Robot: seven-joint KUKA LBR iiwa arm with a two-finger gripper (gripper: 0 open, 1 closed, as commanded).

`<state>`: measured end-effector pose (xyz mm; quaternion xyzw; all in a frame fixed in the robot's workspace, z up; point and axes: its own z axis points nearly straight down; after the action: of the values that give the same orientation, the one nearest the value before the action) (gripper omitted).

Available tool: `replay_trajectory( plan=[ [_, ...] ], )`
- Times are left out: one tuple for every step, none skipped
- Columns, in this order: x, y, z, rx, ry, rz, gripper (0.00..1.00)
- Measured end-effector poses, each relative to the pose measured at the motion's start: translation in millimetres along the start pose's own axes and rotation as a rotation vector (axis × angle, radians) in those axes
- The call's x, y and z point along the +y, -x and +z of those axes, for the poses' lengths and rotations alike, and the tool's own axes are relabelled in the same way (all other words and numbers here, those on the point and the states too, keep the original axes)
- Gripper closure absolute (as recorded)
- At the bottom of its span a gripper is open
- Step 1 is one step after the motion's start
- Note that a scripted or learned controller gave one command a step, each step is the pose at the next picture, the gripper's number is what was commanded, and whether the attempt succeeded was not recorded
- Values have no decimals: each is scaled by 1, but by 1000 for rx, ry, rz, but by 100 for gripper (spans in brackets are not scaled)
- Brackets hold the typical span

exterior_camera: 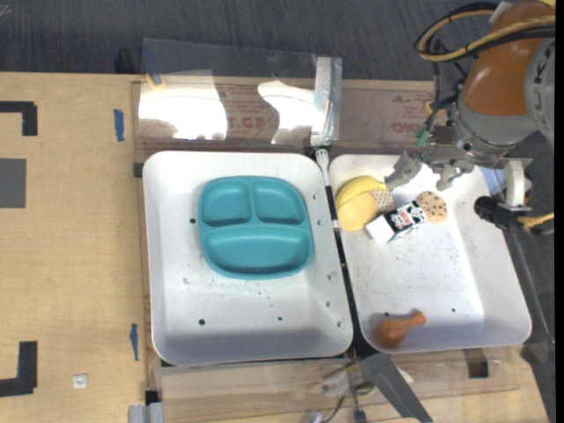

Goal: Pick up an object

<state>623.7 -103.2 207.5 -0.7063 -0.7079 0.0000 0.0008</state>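
I see my tool [426,173] spread open, holding nothing, above the cookie [432,205]; yellow fruit [357,203] sits to its left.

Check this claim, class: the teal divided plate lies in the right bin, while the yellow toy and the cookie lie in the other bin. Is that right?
Not quite. The camera view shows the teal divided plate in the left bin. The yellow toy and the cookie lie in the other bin, the right bin.
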Motion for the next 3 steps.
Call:
replay_trajectory(
  plan=[
    [6,40,84,0,-9,10,0],
    [-2,29,-23,-3,16,43,0],
    [40,40,78,0,-8,-3,0]
  ],
)
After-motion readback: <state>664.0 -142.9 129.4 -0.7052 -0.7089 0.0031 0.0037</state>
